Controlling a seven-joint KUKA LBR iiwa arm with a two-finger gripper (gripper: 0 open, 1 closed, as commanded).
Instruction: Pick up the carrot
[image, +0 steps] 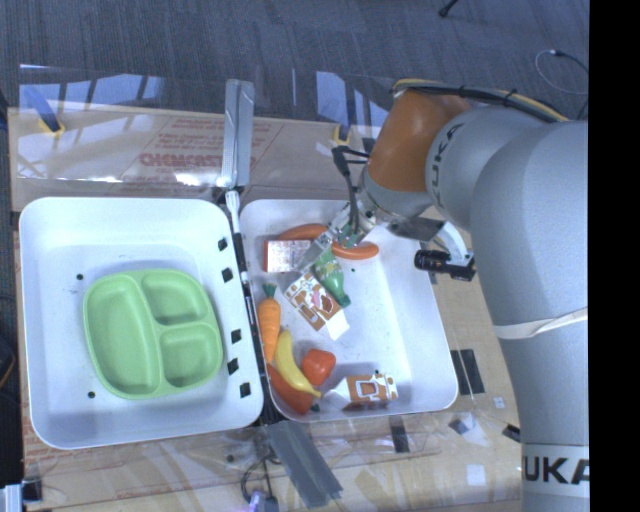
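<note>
camera view looks down on the bench, where the carrot (269, 322) lies by the left wall of the right bin (420, 330), its green top pointing away, touching a banana (289, 364) just below it. a red tomato (318, 365) and a small carton (370, 390) sit nearby. the arm's fingers (350, 232) hang over the far end of that bin, above a green-and-white packet (318, 297); whether they are parted or closed cannot be told. the left bin (60, 250) carries a green divided plate (152, 331).
</note>
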